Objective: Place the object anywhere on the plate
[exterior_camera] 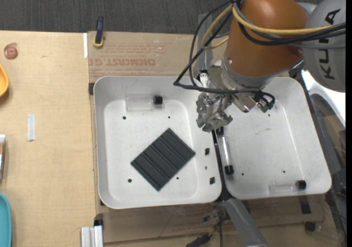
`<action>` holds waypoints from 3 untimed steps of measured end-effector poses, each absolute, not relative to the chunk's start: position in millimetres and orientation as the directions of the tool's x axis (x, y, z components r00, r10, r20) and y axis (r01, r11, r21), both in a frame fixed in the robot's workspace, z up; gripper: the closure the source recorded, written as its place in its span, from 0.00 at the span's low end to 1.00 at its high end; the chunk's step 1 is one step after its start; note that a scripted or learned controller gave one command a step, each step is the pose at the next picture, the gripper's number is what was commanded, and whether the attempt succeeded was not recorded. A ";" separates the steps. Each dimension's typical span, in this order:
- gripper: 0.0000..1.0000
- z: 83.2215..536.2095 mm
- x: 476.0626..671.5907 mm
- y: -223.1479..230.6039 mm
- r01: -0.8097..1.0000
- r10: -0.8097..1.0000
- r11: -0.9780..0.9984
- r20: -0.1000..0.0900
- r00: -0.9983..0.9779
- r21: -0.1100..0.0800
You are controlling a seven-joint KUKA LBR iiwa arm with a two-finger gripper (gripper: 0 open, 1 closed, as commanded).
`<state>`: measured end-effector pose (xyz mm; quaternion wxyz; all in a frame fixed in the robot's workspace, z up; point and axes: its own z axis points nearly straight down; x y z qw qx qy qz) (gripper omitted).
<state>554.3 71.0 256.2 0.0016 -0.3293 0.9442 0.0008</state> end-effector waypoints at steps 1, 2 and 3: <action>0.00 256.2 554.3 70.8 -0.622 -0.622 0.783 -0.003 -0.783 0.001; 1.00 265.4 555.7 70.7 -0.618 -0.618 0.786 -0.008 -0.786 0.001; 0.00 265.3 555.6 70.5 -0.618 -0.618 0.786 -0.007 -0.786 0.001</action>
